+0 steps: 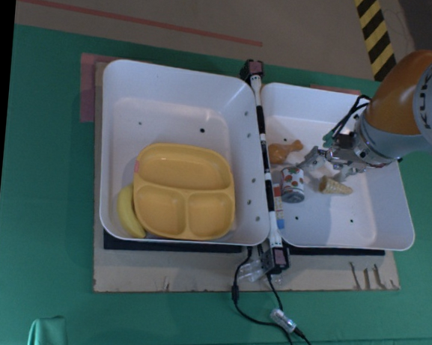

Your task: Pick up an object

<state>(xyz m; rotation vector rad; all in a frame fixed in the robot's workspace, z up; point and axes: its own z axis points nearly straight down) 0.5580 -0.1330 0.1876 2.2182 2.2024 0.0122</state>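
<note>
While the gripper [330,161] hovers in the right bin [393,213], finger state indeterminate, the can [293,184] lies just down-left of it, cone [336,187] just below, drumstick [285,151] to the left.

Even dim light, soft shadows, slight blur

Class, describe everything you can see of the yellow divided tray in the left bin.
The yellow divided tray looks like smooth moulded plastic with rounded corners and a raised rim. It has three compartments: one wide one at the far side and two smaller ones nearer the camera. It lies flat, slightly turned, on the floor of the left bin. A banana lies against its left near edge.
</note>
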